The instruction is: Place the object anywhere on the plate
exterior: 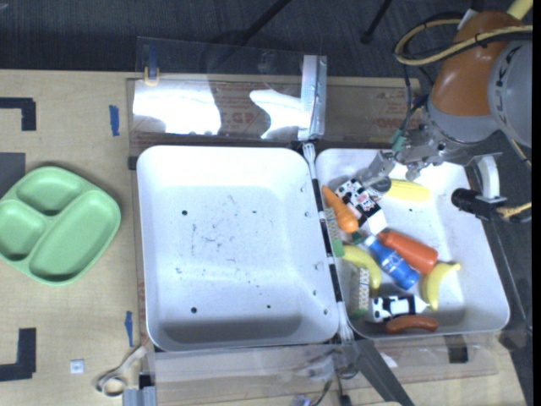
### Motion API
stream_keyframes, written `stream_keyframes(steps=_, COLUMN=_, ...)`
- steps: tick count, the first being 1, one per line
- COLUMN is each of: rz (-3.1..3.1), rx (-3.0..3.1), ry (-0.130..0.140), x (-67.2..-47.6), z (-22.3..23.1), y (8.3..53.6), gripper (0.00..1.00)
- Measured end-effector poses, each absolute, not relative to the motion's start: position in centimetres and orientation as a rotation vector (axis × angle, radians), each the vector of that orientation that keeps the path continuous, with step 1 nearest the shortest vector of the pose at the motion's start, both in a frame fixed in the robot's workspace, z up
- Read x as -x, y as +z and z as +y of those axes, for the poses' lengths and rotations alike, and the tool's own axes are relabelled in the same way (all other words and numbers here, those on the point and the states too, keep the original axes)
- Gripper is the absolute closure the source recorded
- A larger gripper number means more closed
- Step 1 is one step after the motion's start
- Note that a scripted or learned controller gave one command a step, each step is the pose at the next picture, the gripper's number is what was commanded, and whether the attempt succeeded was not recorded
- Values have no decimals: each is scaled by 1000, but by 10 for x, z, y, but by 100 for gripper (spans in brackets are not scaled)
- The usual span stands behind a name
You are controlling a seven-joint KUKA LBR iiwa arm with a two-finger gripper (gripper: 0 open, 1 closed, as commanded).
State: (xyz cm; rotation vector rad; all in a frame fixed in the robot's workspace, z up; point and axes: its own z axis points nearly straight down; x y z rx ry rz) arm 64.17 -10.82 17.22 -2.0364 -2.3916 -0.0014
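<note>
You see the arm (478, 79) reaching in from the far right, its orange band above the grey wrist, with the end effector (378, 176) low over the far left part of the right bin (486, 269). Whether it is wide, narrow or holding anything you cannot tell: the tip is small and merges with the toys beneath it.

The right bin holds a jumble of toy objects. Just below the end effector lies a black-and-white spotted piece (358, 200), and beside it, toward the left wall, an orange carrot (341, 212). A yellow piece (407, 192) lies just right of the end effector. Nearer you, an orange-red cylinder (410, 248) rests against a blue bottle (391, 263), with a yellow banana (437, 279) at their right and another yellow piece (359, 259) at their left. At the near wall sit a second black-and-white item (390, 308) and a red sausage-like piece (410, 323). None of these objects is on the plate; all lie in the right bin.

The left bin (228, 244) stands just beside it, their walls touching along the middle. Its white floor shows faint scuff marks.

The green plate (55, 224), divided into three compartments, rests on the wooden surface (68, 328) at the far left of the scene, well apart from the end effector and with the whole left bin between them. A clear plastic sheet (220, 100) lies behind the left bin, catching bright glare.
</note>
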Motion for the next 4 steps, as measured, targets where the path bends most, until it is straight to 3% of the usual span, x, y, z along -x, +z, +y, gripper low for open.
stream_keyframes(steps=3, rz=-2392, rx=2036, ry=-1, x=-642, z=-108, y=172, gripper=0)
stream_keyframes(steps=4, rz=-2319, rx=2123, ry=-4, x=-667, z=-97, y=130, gripper=0)
